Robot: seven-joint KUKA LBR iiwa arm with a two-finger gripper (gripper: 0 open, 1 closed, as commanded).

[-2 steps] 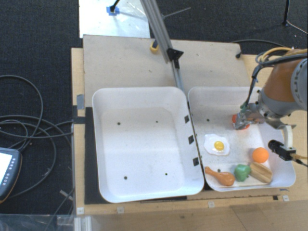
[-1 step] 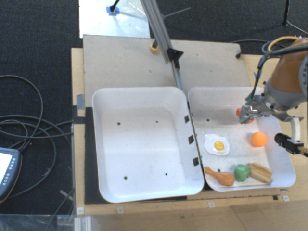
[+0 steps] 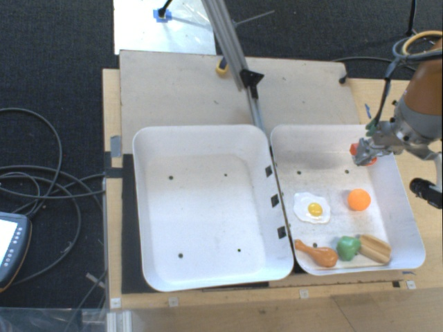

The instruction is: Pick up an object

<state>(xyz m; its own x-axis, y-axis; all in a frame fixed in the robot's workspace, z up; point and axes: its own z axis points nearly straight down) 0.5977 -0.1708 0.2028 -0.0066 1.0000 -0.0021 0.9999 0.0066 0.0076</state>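
Overhead, the hand hangs above the right bin, gripping a red object.

**Table surface: two bins**

The table carries two white bins side by side, touching: the left bin and the right bin. A yellow item lies near the table's far edge.

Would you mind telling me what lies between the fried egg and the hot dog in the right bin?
In the camera view, the green pepper sits between the fried egg and the hot dog, touching the hot dog.
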